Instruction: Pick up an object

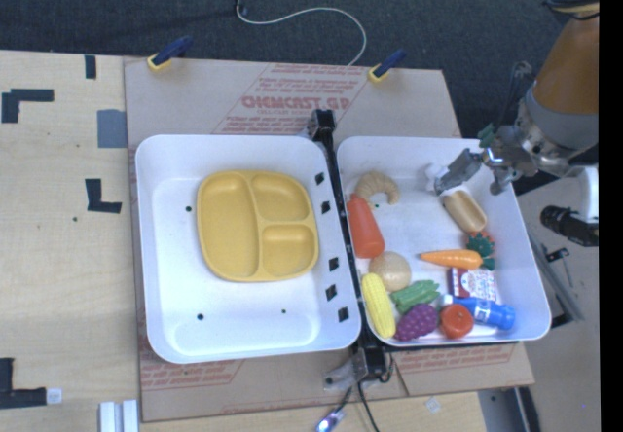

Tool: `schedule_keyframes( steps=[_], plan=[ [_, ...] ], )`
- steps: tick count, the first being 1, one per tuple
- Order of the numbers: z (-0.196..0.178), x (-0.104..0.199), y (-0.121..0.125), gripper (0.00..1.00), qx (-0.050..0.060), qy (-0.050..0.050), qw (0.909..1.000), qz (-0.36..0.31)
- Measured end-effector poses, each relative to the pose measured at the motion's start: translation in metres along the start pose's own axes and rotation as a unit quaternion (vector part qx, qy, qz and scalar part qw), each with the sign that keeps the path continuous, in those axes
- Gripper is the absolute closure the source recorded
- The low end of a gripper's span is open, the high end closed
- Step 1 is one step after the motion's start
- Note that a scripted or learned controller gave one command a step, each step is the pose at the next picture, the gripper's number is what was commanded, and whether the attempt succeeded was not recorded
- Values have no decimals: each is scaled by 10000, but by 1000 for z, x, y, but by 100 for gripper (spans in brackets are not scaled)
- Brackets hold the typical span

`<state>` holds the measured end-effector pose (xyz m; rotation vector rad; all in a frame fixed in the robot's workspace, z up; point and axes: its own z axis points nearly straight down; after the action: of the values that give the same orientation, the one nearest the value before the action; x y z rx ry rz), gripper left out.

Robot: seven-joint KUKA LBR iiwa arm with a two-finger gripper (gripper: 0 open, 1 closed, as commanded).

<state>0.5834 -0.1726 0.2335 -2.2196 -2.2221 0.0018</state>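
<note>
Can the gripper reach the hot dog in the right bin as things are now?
Probably yes. The gripper is just above the hot dog, which lies in the right bin with nothing on top. The carrot lies apart, below it.

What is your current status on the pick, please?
Gripper over right bin, holding nothing. Hot dog just below it, untouched. Carrot close beside.

Entering from the right: a KUKA arm [569, 80], fat rounded orange band up top, pale grey collar beneath. Below that, a cluttered wrist of dark brackets and small metal fittings. Ending in a slim silver-grey gripper [454, 177], glossy and angular. Thin black cable [518, 90] along the wrist's edge. White housing with a black rounded part [574, 224] lower right.
</note>
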Motion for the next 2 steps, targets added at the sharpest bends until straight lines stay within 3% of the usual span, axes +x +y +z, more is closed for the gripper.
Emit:
schedule_keyframes(
  steps=[1,2],
  plan=[
    [89,-9,-107,0,79,29,10000,33],
    [-33,95,-98,0,-51,11,10000,-58]
  ],
)
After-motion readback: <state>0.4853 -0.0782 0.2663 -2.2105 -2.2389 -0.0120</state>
